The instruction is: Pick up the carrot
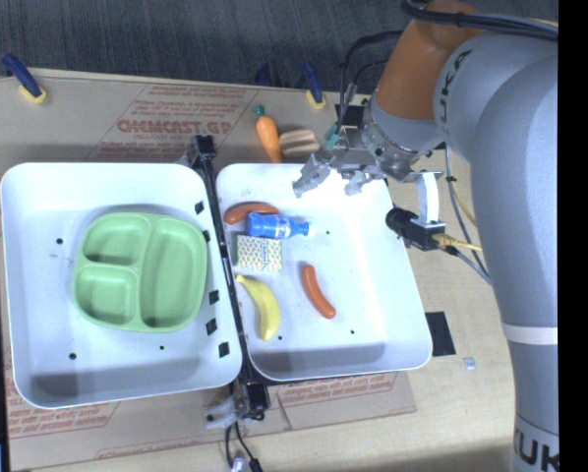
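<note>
While lying outside the bins on the cardboard beyond the right bin's far rim, carrot (266,136) sits up and to the left of gripper (330,178), apart from it, green stub pointing away. Just right of carrot, between it and gripper's wrist: a tan wooden block (297,143). Gripper itself hovering over right bin (392,293) at its far edge, two grey fingers (310,176) spread open, nothing between them. Below and left of gripper, inside that bin: a red sausage (249,210), a blue bottle (276,227) lying flat, a patterned packet (259,254), a banana (263,306) and a second sausage (318,290). Farther left, in left bin (29,264): a green divided plate (142,272).
</note>
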You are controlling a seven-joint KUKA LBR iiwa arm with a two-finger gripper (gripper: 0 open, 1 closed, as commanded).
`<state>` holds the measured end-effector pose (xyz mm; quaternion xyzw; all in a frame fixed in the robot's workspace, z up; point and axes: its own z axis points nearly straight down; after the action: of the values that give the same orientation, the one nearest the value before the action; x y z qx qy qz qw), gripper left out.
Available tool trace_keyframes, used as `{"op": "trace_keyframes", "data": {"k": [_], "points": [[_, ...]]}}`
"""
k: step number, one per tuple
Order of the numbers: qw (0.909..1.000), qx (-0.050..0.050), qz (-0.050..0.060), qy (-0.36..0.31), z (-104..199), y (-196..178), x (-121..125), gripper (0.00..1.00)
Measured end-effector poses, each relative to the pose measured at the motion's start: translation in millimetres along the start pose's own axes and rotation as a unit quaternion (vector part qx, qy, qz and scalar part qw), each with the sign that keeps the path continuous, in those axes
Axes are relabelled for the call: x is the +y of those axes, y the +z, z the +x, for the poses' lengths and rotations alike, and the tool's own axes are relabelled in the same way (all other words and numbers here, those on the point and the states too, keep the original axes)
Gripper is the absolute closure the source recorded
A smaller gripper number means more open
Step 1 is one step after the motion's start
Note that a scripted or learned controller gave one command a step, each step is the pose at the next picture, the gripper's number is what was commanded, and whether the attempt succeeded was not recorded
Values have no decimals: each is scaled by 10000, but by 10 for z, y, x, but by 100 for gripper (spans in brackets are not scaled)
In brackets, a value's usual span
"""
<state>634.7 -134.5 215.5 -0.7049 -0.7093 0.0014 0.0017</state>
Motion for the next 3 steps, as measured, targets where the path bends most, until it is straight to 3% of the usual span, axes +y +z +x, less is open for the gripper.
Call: {"op": "trace_keyframes", "data": {"k": [1, 2, 3], "points": [[9969, 4, 11, 791, -135, 1251, 213, 0], [9724, 2, -6, 2332, -91, 661, 219, 0], [9732, 7, 13, 2300, -82, 561, 220, 100]]}}
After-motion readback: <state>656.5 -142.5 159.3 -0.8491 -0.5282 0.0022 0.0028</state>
